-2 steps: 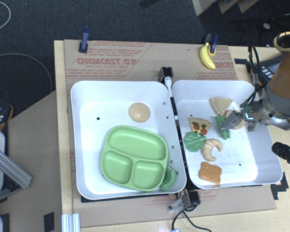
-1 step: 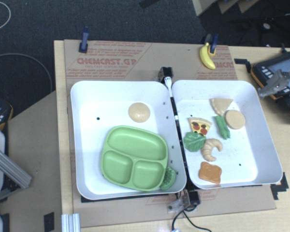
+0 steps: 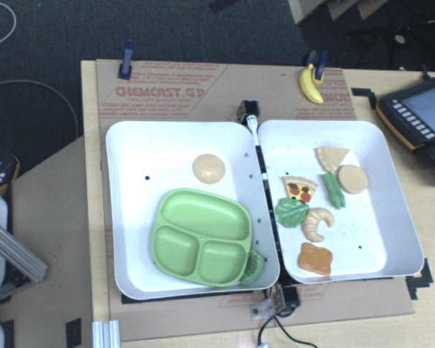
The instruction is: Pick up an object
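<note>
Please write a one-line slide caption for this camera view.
Green divided tray and round cookie in left bin; toy foods including croissant and pizza slice in right bin.

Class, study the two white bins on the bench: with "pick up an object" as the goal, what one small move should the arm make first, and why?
Probably reach in over the right bin and stop above the toast slice. It lies flat near the front edge, a little apart from the croissant, so it looks the least crowded target. The pizza slice, lettuce leaf and green bean pod sit closer together.
</note>
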Robot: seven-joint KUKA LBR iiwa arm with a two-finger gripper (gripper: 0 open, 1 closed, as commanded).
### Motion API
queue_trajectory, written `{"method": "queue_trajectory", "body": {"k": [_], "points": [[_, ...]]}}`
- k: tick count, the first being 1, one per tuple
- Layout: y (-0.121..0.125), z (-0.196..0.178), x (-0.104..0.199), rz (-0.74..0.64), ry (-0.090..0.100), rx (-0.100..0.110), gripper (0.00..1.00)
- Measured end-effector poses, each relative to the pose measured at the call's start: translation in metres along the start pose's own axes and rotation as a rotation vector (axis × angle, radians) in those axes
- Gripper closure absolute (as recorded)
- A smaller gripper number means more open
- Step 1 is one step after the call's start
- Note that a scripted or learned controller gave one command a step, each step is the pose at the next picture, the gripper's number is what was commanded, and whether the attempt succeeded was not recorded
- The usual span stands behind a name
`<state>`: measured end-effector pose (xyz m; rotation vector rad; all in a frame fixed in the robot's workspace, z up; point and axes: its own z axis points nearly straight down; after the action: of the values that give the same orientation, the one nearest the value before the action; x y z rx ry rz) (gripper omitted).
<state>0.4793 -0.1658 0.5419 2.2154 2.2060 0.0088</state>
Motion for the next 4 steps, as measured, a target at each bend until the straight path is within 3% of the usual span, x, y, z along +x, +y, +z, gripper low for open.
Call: {"method": "queue_trajectory", "body": {"k": [1, 2, 3, 4], "points": [[-0.003, 0.127, 0.097, -0.013, 0.011, 0.027, 0.00], [-0.001, 0.109, 0.091, -0.005, 0.005, 0.009, 1.00], [0.060, 0.000, 0.147, -0.012, 0.007, -0.003, 1.00], [0.022, 0.099, 0.153, -0.003, 0.007, 0.025, 1.00]]}}
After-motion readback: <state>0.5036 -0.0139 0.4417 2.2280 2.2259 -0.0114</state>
